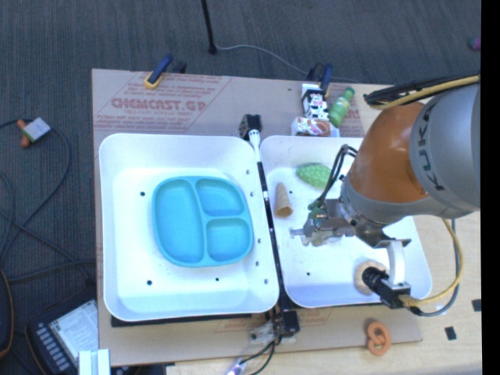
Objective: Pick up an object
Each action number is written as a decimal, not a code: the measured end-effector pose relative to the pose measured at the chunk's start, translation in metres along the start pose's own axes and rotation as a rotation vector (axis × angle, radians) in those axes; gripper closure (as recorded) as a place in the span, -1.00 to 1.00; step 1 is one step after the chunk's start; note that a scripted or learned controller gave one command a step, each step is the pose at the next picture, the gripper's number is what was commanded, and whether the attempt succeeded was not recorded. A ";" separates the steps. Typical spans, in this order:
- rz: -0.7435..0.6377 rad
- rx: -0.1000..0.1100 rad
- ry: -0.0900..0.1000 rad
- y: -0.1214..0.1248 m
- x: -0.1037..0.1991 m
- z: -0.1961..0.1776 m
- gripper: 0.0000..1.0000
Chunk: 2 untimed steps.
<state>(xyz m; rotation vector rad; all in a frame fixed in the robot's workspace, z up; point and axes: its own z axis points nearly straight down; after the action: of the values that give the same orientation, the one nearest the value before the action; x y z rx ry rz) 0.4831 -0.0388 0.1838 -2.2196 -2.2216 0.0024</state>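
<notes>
- You are watching the gripper (312,233) hovering low over the right bin (293,283); whether it is parted or closed, you cannot tell.
- Nothing is showing in its grasp, so the pick is still waiting to be done.
- Candidates are lying close: an ice cream cone (281,199) just to its left, a green leafy toy (313,174) above it.
- The left bin (125,162) is holding a blue divided plate (203,219).

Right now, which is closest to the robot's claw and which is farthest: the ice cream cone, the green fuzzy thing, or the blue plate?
From the gripper:
1. Ice cream cone, just up-left, right bin.
2. Green fuzzy thing, above it, near the bin's top.
3. Blue plate, far left, in the other bin.
</notes>
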 end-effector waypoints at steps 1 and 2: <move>0.000 -0.001 0.000 0.048 0.015 0.000 1.00; -0.001 0.001 0.001 0.000 0.066 0.000 1.00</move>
<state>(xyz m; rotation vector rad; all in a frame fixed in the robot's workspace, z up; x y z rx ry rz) 0.4830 0.0274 0.1838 -2.2179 -2.2213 0.0032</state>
